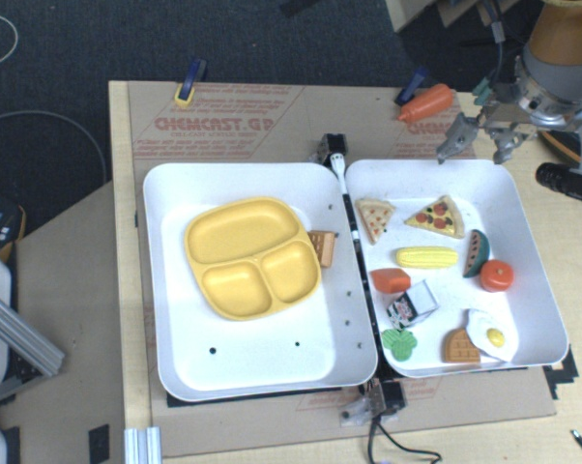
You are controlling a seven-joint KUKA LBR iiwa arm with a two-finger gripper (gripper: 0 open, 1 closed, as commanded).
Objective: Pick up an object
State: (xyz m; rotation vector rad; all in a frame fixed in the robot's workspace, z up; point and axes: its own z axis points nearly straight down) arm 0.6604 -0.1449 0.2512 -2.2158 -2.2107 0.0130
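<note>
Above the far edge of the right bin [538,259], the gripper [479,149] hangs with fingers spread apart, holding and touching nothing. Toy foods, including a pizza slice [436,217] and corn cob [426,257], lie in the bin below.

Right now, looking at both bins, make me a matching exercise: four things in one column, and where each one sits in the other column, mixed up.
Things:
1. yellow divided plate
2. pizza slice
3. fried egg
4. gripper

Places:
A. near corner of the right bin
B. above the far edge of the right bin
C. middle of the left bin
D. far part of the right bin, beside the waffle wedge

Pairs: 1-C, 2-D, 3-A, 4-B
</note>
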